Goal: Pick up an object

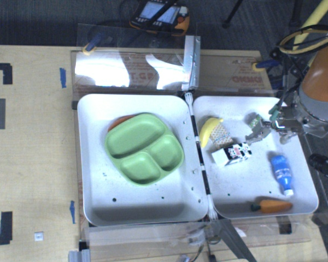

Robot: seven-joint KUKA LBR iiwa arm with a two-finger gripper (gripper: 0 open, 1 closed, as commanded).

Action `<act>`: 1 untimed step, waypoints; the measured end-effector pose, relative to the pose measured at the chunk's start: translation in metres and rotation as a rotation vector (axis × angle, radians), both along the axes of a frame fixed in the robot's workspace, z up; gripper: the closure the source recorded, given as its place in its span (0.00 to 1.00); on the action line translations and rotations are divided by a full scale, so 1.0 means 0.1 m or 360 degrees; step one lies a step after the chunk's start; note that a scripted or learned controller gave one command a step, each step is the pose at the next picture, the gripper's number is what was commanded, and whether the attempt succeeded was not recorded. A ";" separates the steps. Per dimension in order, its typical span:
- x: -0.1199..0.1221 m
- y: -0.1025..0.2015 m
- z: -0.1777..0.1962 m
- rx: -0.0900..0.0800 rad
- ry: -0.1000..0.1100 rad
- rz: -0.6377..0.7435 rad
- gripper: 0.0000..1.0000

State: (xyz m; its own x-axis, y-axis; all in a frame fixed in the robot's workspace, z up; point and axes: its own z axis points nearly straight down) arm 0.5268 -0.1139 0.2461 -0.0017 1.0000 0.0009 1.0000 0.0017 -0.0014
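My gripper (255, 127) reaches in from the right over the upper middle of the right bin (306, 198). It is open, with only the white bin floor showing between its fingers. Just to its lower left lies a small white and black box (233, 153). Further left are a yellow banana-like piece (209, 129) and a speckled mesh object (222, 136) touching it. A blue bottle (281, 172) lies below the gripper toward the right. An orange carrot (273, 205) rests along the bin's front edge.
The left bin (93, 190) holds a green divided plate (144, 148) with an orange-brown thing (118, 121) poking out under its upper left rim. A ridge (199, 162) separates the two bins. Cables and stands crowd the upper right behind the arm.
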 end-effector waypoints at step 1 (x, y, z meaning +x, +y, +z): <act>-0.23 -0.49 -0.85 -0.0001 -0.0002 0.0005 0.00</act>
State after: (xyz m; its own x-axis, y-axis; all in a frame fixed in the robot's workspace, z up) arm 0.5036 -0.1631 0.1606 -0.0047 1.0000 0.0004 1.0000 0.0047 -0.0003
